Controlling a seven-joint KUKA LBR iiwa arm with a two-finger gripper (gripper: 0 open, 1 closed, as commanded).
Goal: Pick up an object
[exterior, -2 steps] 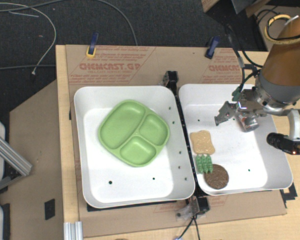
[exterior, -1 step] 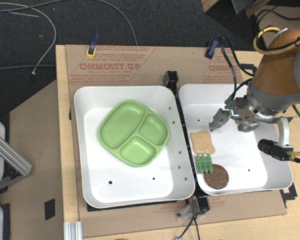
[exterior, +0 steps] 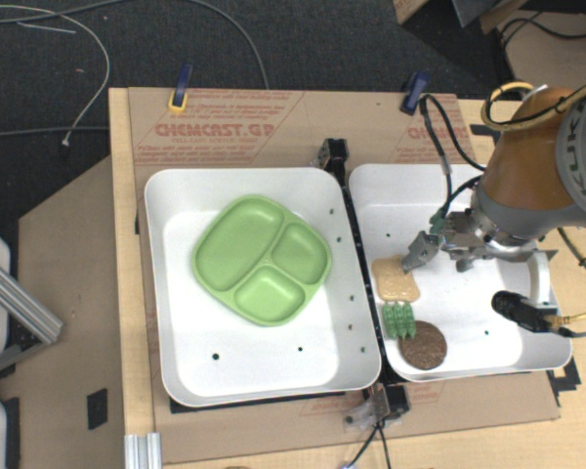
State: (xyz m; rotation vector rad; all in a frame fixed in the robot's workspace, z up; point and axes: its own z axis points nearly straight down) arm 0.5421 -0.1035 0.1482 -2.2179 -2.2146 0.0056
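Two shallow white bins sit side by side on a cardboard-covered bench. The left bin holds a green divided plate, lying near its centre. In the right bin, three small things cluster along the left wall toward the near corner: a tan square piece, a small green ridged item just below it, and a round brown disc touching that. The gripper hangs just above the tan piece, holding nothing; whether it is open or closed cannot be told.
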